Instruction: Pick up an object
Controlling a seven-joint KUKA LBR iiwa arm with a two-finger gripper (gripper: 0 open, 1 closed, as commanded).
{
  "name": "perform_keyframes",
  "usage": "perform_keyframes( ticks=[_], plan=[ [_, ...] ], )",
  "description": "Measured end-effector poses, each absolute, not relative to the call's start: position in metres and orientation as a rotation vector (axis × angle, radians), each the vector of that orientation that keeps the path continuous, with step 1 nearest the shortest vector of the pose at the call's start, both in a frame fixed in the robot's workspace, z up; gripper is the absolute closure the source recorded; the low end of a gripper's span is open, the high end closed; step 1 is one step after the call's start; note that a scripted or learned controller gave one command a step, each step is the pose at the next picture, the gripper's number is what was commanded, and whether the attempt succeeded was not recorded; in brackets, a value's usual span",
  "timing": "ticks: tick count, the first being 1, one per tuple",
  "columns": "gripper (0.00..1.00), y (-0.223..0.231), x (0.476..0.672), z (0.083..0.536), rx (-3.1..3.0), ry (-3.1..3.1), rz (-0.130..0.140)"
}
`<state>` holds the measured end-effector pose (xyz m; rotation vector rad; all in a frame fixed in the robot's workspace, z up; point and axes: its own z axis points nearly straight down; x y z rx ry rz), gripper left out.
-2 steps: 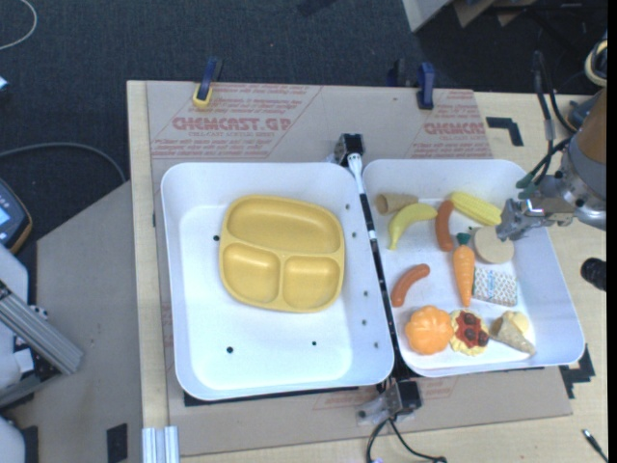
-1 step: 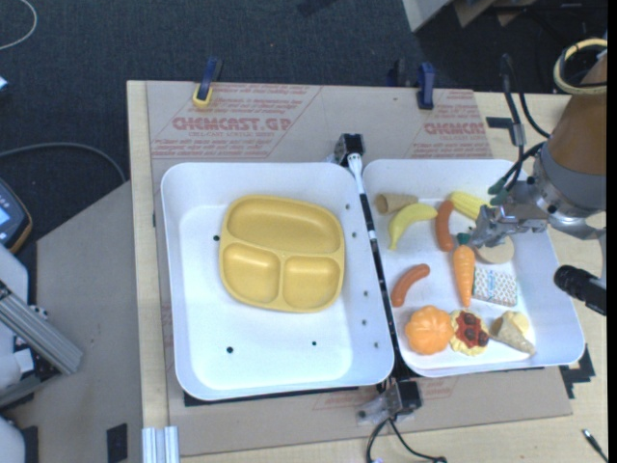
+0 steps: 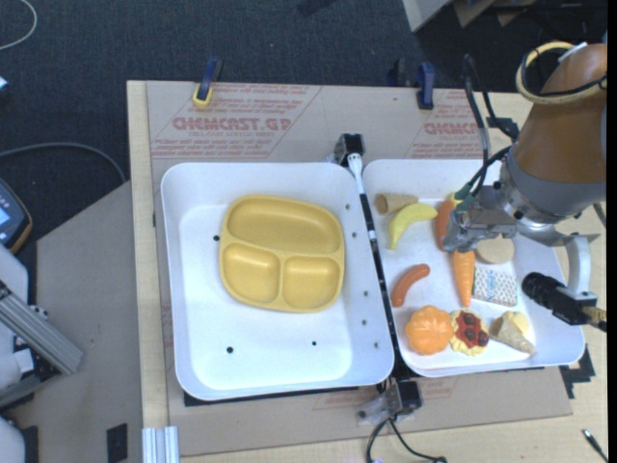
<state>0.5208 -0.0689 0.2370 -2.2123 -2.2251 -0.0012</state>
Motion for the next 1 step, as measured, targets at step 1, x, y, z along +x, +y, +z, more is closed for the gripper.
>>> perform_keyframes(
  ticks=[1],
  plan=[
    [1.00, -0.0483, 0.5138, 0.2282, -2.218, -2.221, 0.002]
  ],
)
